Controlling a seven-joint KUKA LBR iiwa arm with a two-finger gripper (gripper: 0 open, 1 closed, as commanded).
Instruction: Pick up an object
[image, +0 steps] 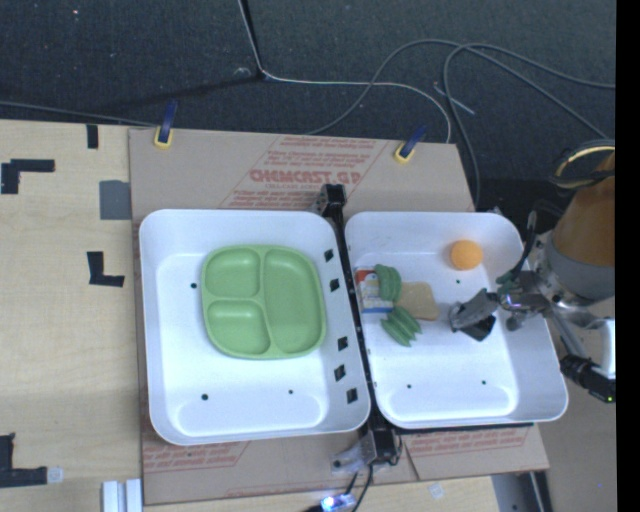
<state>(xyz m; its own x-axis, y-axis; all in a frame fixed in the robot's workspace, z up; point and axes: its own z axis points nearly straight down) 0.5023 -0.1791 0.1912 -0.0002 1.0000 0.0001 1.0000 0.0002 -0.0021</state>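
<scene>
The right bin (440, 400) holds an orange ball (465, 254) near its far right corner. A tan flat piece (419, 299) lies in the middle, with green leafy toy pieces (401, 323) and a small red-and-white item (370, 288) beside the bin's left wall. My gripper (472, 319) reaches in from the right, low over the bin floor. It sits to the right of the tan piece and below the ball. Nothing shows between its dark fingertips.
The left bin (180, 390) bears a green divided plate (264, 301). Black clips (333, 196) join the two bins along the middle wall. Cables run over the dark surface behind the bench. Brown cardboard lies under both bins.
</scene>
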